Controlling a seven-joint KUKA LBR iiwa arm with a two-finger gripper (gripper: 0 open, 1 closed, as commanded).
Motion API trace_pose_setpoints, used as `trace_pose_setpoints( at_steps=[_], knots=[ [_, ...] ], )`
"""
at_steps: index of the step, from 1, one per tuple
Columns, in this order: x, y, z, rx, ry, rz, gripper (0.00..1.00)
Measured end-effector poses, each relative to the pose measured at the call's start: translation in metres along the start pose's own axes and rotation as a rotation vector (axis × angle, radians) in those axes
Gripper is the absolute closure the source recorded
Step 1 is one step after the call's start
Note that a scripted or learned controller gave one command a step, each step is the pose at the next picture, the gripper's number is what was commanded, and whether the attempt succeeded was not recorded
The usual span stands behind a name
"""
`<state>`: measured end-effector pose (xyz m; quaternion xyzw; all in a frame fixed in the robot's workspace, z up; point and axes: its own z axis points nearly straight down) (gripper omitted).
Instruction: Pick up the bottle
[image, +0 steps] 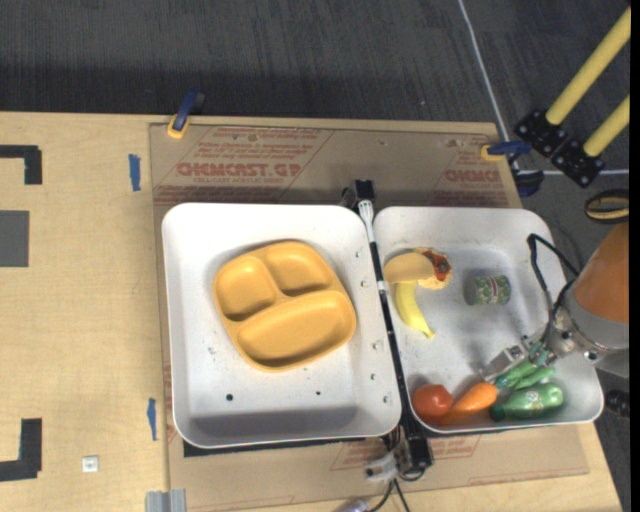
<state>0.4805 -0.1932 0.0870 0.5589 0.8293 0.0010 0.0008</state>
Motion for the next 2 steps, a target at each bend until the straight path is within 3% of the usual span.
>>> trace_pose_setpoints(
  at_steps=[1,2],
  knots=[
    [0.081,0.043,-0.001,-0.006,-0.005,0.177,0.00],
    [0.020,0.031,-0.123,0.000,-0.002,-0.222,0.00]
  ],
)
